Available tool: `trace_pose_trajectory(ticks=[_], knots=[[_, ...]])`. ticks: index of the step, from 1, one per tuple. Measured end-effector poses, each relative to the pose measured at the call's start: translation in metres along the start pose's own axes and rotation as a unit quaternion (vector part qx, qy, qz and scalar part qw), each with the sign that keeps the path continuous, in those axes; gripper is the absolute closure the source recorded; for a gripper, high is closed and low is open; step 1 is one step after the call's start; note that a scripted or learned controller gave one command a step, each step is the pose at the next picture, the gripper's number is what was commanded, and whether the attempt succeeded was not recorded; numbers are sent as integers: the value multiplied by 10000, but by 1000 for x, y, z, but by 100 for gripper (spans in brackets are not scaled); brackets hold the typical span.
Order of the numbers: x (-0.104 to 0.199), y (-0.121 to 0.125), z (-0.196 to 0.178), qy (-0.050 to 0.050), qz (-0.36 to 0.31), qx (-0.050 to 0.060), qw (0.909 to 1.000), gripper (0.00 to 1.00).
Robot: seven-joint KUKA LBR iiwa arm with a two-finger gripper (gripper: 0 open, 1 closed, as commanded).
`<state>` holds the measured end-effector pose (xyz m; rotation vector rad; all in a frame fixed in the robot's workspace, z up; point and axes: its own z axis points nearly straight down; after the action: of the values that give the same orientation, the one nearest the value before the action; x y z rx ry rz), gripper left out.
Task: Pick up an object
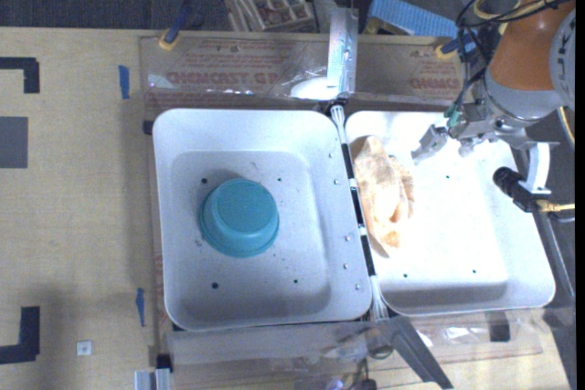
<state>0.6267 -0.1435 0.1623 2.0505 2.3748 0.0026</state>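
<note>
A blue upturned bowl [239, 216] sits in the middle of the left bin [183, 142]. A crumpled tan and orange cloth [383, 190] lies along the left side of the right bin [475, 283]. My gripper [445, 137] hangs over the upper part of the right bin, to the right of the cloth and apart from it. Nothing shows between its fingers.
A clear plastic divider [340, 59] stands behind the bins at their joint. Cardboard walls [228, 73] run along the back. Boxes and cables clutter the floor beyond. The arm's grey body and orange band [530, 41] fill the upper right.
</note>
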Motion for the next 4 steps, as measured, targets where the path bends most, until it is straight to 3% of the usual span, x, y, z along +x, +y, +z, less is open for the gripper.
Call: trace_pose_trajectory(ticks=[1,2,3,4], knots=[[25,-9,72,-6,-1013,-28,9949,0],[24,-8,60,-7,-996,-60,9950,100],[82,41,-47,1,-1061,1,9944,100],[52,49,-24,2,-2368,0,9716,100]])
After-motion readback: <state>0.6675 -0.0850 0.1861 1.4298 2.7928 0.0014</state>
